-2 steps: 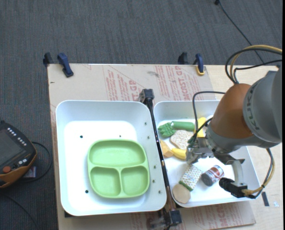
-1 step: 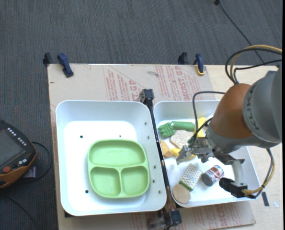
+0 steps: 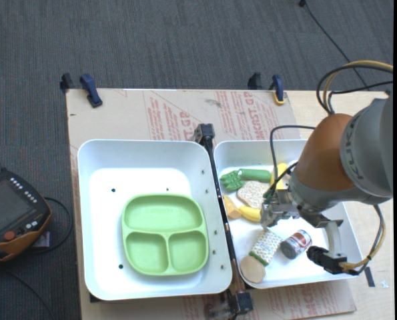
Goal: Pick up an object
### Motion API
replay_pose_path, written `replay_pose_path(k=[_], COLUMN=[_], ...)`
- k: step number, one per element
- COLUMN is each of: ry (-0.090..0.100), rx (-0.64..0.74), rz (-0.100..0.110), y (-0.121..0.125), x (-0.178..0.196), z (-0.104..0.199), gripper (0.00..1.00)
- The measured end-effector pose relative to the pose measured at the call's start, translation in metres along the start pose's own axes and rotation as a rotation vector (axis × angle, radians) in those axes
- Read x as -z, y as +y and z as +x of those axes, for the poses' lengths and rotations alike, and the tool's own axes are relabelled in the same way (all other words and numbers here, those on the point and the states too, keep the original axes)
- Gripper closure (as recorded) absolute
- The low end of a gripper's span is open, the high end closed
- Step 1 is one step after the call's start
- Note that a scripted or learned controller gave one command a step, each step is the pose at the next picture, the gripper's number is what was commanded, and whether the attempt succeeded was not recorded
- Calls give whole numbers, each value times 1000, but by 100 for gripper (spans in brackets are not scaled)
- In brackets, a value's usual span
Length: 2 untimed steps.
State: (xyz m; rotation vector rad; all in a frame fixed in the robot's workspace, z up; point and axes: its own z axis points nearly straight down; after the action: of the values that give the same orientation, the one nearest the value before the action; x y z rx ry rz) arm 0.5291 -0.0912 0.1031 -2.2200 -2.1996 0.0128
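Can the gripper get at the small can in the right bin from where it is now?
Probably yes. The can lies on its side on the right bin floor, just beside the gripper, with open floor on its right. The patterned packet lies close on its left and may crowd one finger.

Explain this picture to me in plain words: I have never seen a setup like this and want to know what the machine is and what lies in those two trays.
One camera looks down at a slant on a bench. The grey machine with the orange band is a robot arm reaching in from the right; its gripper hangs low over the right white bin. That bin holds small toy items: a green vegetable, a beige cracker-like piece, something yellow, a green-patterned packet and a small can. The left white bin holds a green divided plate. I cannot tell whether the gripper grasps anything.
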Motion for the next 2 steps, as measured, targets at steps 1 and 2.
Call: replay_pose_path(k=[1, 2], ry=[0, -4], rx=[0, 11], rz=[0, -12], y=[0, 68], x=[0, -16], z=[0, 1], gripper=[0, 0])
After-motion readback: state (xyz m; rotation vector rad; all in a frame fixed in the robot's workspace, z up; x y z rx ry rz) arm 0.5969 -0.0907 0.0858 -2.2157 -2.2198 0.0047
